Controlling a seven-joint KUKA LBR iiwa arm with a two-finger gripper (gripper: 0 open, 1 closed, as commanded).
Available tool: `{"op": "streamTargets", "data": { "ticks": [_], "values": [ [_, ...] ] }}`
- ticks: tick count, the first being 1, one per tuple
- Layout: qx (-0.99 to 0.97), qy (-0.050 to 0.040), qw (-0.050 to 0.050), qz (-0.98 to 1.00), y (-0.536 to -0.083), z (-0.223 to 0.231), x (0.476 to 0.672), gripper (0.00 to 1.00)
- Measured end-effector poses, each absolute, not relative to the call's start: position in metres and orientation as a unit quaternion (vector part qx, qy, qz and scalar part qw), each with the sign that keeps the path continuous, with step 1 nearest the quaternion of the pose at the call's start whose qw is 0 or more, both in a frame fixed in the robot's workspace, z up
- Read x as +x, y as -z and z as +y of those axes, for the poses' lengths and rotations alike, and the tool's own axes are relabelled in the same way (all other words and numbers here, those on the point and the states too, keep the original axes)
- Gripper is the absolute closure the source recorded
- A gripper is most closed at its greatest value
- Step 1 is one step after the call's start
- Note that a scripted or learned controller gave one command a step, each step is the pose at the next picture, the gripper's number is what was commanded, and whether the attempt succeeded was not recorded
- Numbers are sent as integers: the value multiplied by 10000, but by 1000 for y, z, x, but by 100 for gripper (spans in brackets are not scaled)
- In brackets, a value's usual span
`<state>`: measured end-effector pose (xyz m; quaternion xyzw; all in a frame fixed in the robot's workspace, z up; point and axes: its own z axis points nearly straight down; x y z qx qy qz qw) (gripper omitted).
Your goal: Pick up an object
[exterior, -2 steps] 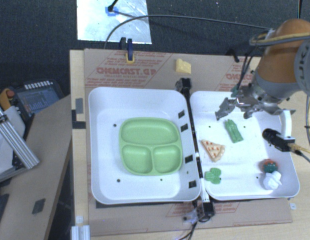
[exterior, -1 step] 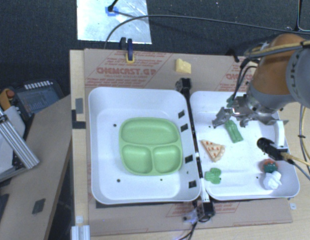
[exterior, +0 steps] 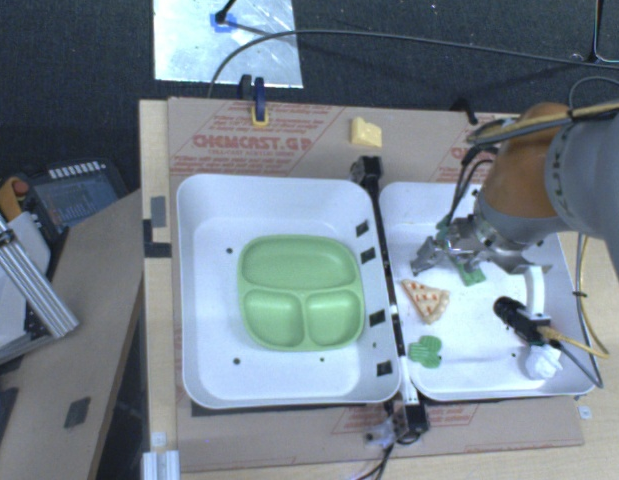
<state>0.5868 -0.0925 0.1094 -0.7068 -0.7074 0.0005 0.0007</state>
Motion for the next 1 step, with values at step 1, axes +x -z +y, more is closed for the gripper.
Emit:
{"op": "streamTargets", "data": {
  "ticks": [1],
  "values": [
    [-7068,-2,5,-7074,-83,-92,587,0]
  ]
}}
